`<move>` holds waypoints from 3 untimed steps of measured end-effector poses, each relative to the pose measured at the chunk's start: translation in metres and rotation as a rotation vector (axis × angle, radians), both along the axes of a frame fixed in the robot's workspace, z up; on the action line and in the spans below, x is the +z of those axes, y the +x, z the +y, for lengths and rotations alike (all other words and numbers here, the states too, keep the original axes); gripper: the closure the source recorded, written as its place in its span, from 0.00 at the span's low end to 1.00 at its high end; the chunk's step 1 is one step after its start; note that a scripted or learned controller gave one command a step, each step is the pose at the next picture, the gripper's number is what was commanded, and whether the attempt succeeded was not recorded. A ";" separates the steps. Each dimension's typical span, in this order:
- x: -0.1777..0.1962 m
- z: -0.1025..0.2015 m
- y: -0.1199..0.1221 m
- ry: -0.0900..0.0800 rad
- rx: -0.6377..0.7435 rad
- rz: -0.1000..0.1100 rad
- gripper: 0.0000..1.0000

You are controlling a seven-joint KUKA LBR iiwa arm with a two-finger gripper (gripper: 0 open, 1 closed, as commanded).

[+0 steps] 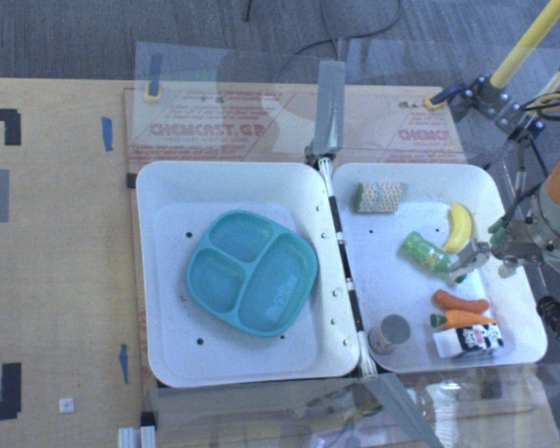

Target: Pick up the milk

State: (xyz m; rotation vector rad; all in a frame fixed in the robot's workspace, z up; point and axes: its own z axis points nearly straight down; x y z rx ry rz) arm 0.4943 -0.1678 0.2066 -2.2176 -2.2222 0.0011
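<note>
Nearest the camera, in the front corner of my right bin (513, 194), lies the milk (469, 340), a small white carton with dark print, flat on its side and close to the bin's front wall. That's my target, and it's tucked in tight: two carrots (462, 310) lie just behind it, the nearer one touching or almost touching the carton's top edge. To the carton's left, a little apart, a small grey can (392, 330) stands upright near the divider.

Further back, my gripper (485, 255) hangs over the right side of this bin, above the floor between the carrots and a green bottle (426, 251). It carries nothing, and from this slant I cannot tell how wide it is set. It is not over the milk yet; I judge I need to come forward past the carrots and drop in from the open front-right side, or the carrots will get nudged.

Beyond the gripper, a banana (458, 227) lies beside the green bottle, and a speckled sponge (381, 196) sits near the back wall.

Over in the left bin (168, 194), a teal divided plate (252, 273) sits alone, well clear of my work.
</note>
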 end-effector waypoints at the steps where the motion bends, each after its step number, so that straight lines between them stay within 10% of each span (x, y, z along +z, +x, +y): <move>1: -0.118 -0.013 -0.001 -0.003 -0.135 -0.013 0.00; 2: -0.057 -0.054 0.043 -0.002 -0.269 -0.003 0.00; 3: -0.118 0.005 0.011 -0.004 -0.393 -0.011 0.00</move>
